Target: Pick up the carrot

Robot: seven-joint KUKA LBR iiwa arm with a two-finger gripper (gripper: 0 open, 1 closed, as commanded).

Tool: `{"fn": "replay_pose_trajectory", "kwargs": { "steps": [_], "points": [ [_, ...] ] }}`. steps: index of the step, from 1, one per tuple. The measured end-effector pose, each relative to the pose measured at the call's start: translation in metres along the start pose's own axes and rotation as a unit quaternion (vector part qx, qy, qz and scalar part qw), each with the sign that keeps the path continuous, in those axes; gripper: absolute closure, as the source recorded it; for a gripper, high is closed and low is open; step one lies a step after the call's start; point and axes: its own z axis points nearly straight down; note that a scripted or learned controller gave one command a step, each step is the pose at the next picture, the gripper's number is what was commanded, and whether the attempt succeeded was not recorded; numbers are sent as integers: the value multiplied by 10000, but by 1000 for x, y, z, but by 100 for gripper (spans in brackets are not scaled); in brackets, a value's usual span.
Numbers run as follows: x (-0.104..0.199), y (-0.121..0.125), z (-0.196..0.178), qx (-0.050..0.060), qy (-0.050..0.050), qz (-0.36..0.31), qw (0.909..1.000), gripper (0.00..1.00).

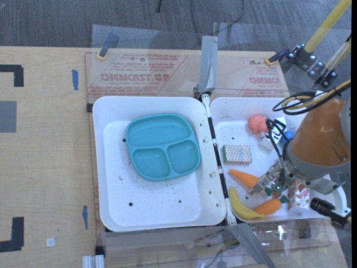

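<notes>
Surface (pixel 44 149): we see two white bins side by side on it, the left bin (pixel 106 149) bearing a teal divided plate (pixel 163 146), the right bin (pixel 231 111) crowded with small things.
Arm (pixel 318 138): it reaches in from the right, its orange band over the right bin's near corner.
Hand (pixel 271 181): low over the right bin; we cannot tell whether it is parted or closed, as the wrist hides much of it.
Carrot (pixel 244 177): lying flat in the right bin, pointed end toward the left bin, its thick end touching or just beside the hand's tips.
Neighbours: a banana (pixel 241 206) just beside it on the near side, a second orange piece (pixel 268 207) under the hand, a patterned block (pixel 237 154) behind.
Step in hand, as we judge it: closing on the carrot.
How we would do it well: centre across the carrot's thick part, square to its length, keep clear of the banana, and lift straight up only once it sits firmly.
</notes>
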Motion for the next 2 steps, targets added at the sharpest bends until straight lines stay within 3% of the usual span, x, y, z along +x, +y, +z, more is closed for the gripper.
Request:
{"fn": "replay_pose_trajectory", "kwargs": {
  "steps": [1, 2],
  "points": [
    [15, 128, -94, 45, -1, 967, 9953, 100],
    [-9, 122, -94, 34, -9, -220, 9998, 100]
  ]
}}
